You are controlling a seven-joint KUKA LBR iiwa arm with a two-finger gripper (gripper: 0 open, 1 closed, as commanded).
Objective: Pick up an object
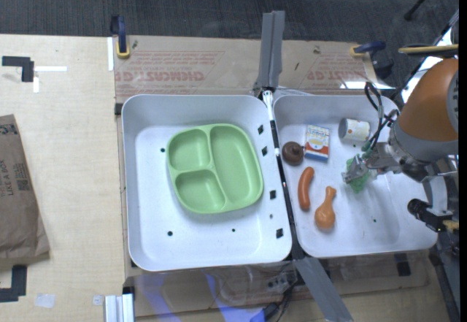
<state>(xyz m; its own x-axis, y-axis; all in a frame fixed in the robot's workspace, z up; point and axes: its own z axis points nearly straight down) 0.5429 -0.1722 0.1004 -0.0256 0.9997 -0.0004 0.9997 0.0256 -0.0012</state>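
My gripper [360, 169] hangs low in the right bin [387, 229], toward its right side, at the end of the grey arm with the orange band [430, 98]. A small green object [355, 179] lies right at the gripper's tip, and whether it is held cannot be made out. To the left lie an orange-red sausage [305, 188] and an orange drumstick-shaped toy [325, 209]. Farther back are a brown round piece [292, 153], a small white, blue and red carton [317, 143] and a white cup [355, 129] on its side.
The left bin [146, 240] holds a green three-compartment plate [215, 167]. A raised divider [277, 167] separates the bins. A cardboard sheet [190, 72] lies behind them and a brown paper bag [18, 189] sits at the far left of the bench.
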